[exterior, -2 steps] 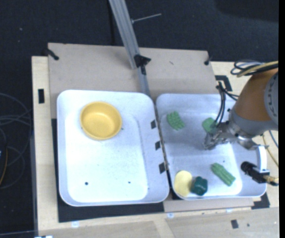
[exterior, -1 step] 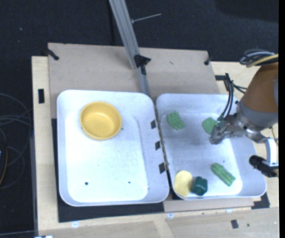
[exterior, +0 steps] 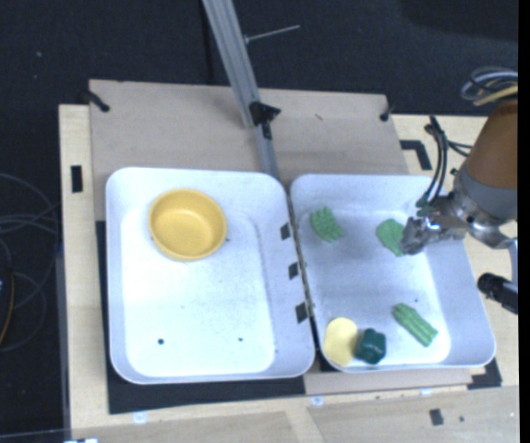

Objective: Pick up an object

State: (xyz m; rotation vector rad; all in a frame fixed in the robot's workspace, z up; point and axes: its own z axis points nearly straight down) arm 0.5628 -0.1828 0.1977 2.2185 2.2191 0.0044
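Green objects lie scattered in the right bin (exterior: 450, 275), and the one closest to the gripper (exterior: 414, 238) is a green piece (exterior: 391, 235) at the far right of that bin, lying on the white floor. The gripper stands directly at this piece's right edge, apparently touching it; whether the piece sits between the fingers cannot be told, and how far the fingers are spread cannot be made out at this angle. The arm (exterior: 491, 169) enters from the right, its orange band above the grey wrist. A second ridged green piece (exterior: 326, 224) rests at the far left of the same bin, well apart from the gripper. A third green ridged piece (exterior: 415, 324) lies near the bin's near right corner. At the near edge, a pale yellow round object (exterior: 340, 338) sits touching a dark green block (exterior: 370, 346). The left bin (exterior: 200, 340) holds a yellow bowl (exterior: 187, 224), upright, in its far left part.
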